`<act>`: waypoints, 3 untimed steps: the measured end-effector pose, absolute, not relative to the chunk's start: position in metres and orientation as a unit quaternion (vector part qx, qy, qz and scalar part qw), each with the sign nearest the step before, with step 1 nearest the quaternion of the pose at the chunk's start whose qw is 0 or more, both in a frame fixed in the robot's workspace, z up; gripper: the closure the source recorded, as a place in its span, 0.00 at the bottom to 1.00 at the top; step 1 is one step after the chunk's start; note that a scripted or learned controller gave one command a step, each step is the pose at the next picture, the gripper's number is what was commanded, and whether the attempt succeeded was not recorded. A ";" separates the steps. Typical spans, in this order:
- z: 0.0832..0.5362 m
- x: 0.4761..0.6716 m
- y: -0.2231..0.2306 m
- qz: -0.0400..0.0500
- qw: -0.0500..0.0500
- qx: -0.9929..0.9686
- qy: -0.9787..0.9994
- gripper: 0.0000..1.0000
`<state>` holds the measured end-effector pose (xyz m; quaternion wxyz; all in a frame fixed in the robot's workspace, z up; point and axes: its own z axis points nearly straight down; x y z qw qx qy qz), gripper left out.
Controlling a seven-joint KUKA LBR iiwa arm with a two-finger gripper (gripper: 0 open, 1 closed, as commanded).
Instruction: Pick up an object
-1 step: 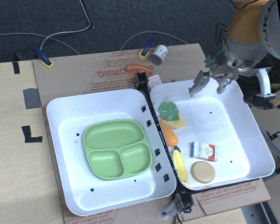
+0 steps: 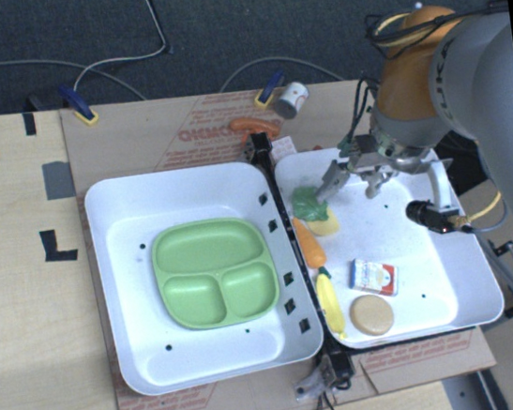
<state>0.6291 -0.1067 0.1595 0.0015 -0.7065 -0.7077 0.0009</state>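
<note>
round cookie point(image 2: 372, 315) near; arm point(image 2: 446, 68) hangs over right bin point(image 2: 457, 285).

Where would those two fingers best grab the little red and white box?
Probably across the short sides of the small box, coming straight down. It lies flat in the right bin, with bare floor around it, apart from the round tan disc just below.

bins point(image 2: 123, 265): glossy plastic | tray point(image 2: 215, 271): matt plastic | bench point(image 2: 25, 308): wood, seemingly

A wooden bench point(image 2: 25, 308) stands against dark carpet point(image 2: 211, 16) crossed by a cable point(image 2: 154, 15).
</note>
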 end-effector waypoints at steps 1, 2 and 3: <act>0.086 0.630 -0.097 0.000 -0.003 -0.707 -0.707 0.00; 0.085 0.669 -0.097 -0.001 -0.001 -0.707 -0.708 0.00; 0.095 0.669 -0.097 0.000 0.000 -0.706 -0.708 1.00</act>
